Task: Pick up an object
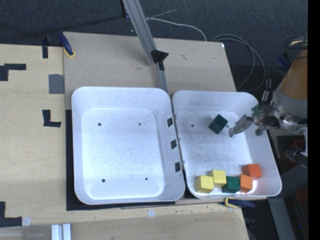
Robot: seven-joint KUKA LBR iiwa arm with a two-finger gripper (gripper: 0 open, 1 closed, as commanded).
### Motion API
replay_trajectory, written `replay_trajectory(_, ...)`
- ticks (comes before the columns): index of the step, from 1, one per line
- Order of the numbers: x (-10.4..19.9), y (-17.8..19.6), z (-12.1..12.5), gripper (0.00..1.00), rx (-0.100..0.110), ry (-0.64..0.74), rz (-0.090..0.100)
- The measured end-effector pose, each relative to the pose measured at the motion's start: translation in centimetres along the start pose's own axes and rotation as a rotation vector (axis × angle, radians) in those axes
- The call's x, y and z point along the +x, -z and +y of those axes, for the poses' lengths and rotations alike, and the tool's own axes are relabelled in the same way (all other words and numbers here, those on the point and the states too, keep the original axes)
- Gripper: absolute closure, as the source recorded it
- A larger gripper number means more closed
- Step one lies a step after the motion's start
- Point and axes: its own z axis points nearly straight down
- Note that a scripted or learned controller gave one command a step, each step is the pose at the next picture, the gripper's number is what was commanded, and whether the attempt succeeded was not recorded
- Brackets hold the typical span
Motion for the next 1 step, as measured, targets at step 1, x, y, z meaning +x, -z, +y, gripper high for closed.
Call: replay_trajectory(1,-1.59,-11.19,5.47,0.0,0.005,0.001,0.0)
